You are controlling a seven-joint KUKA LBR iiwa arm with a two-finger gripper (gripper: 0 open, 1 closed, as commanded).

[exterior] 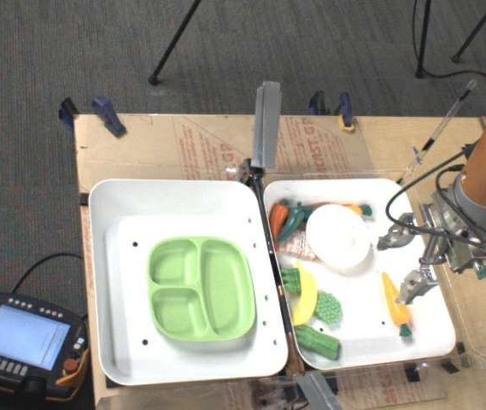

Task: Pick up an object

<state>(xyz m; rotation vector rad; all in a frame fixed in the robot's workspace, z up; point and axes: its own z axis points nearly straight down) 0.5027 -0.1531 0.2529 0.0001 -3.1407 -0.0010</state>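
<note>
Grey carpet lay around the bench (140, 148), whose brown top carried red printed lettering, seen upside down and too broken up to read with confidence; blue clamps (106, 114) gripped its far edge. At the right side the gripper (405, 263) hung over the right bin (435, 336) with its two metal fingers (394, 239) spread well apart and nothing between them; the nearer fingertip sat just beside an orange carrot (394, 298) lying by the bin's right side. Left of the gripper a white round bowl (339, 237) rested among other toy foods; past it were a yellow banana (306, 292), a green bumpy piece (328, 307) and a dark green piece (318, 341). Beyond the divider, the left bin (114, 229) held a pale green divided plate (201, 289); a teach pendant (25, 340) with a lit screen lay on the floor at far left.
</note>
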